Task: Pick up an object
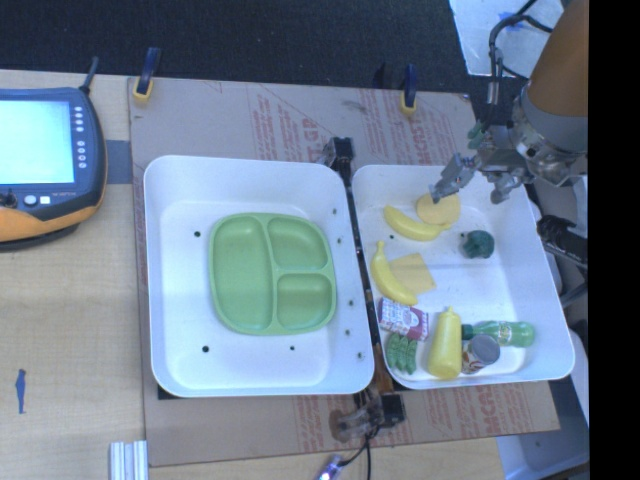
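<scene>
My gripper hangs over the back of the right bin, fingers spread apart and nothing between them. Its left finger is just above a pale yellow round piece. A banana lies beside that piece, and a dark green ball sits a little in front of the gripper. A second banana lies on a yellow slice near the bin's left wall.
At the front of the right bin are a pink carton, a green pod, a yellow bottle, a green bottle and a can. The left bin holds a green divided plate. A tablet lies at the far left.
</scene>
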### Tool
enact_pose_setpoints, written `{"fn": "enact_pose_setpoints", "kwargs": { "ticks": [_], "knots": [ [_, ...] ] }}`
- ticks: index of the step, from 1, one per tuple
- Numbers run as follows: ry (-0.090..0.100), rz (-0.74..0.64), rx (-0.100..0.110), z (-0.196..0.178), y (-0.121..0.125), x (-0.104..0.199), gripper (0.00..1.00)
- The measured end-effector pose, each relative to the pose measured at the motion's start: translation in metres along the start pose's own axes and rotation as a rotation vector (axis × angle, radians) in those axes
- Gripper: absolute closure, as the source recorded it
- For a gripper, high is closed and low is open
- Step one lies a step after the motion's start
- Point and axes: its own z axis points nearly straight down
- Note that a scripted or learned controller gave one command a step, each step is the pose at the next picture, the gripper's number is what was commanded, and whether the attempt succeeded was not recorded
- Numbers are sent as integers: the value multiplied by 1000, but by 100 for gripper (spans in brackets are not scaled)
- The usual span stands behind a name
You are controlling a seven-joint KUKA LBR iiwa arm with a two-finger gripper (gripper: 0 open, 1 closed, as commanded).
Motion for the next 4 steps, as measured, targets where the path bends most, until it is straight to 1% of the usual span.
{"fn": "enact_pose_setpoints", "kwargs": {
  "ticks": [1, 2, 3, 4],
  "knots": [
    [-3, -2, 0, 62, 54, -20, 0],
    [-2, 0, 1, 116, 57, -59, 0],
    [-1, 0, 2, 176, 57, -79, 0],
    [0, -1, 3, 175, 58, -58, 0]
  ]
}}
